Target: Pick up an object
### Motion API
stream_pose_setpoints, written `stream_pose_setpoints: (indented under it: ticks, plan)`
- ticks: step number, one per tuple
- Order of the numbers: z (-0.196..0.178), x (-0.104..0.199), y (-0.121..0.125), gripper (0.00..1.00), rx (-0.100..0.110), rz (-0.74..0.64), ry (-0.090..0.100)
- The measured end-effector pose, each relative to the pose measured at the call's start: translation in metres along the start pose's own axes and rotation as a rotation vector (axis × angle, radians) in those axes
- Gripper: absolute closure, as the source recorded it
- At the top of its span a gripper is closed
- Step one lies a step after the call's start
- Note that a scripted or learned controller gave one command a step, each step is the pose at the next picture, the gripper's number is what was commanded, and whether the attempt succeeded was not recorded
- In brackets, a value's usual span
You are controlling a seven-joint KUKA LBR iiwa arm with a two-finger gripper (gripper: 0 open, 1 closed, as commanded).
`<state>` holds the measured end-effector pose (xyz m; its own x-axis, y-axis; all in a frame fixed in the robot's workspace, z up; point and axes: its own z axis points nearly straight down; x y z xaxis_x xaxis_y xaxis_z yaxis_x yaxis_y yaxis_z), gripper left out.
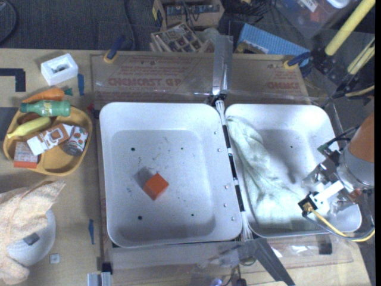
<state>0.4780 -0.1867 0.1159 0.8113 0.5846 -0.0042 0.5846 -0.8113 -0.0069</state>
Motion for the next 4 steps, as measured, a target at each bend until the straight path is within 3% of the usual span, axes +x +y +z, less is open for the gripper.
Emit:
stream_pose_setpoints:
  ticks: [1, 2, 3, 4]
  plan:
    - [-0.015, 0.065, 0.045, 0.0, -0.002, 0.188, 0.0]
    - [-0.104, 0.048, 0.025, 0.0, -0.004, -0.054, 0.0]
    - [-0.098, 0.043, 0.073, 0.0, -0.004, 0.064, 0.0]
    - [-0.126, 0.016, 0.057, 0.0, -0.001, 0.171, -0.001]
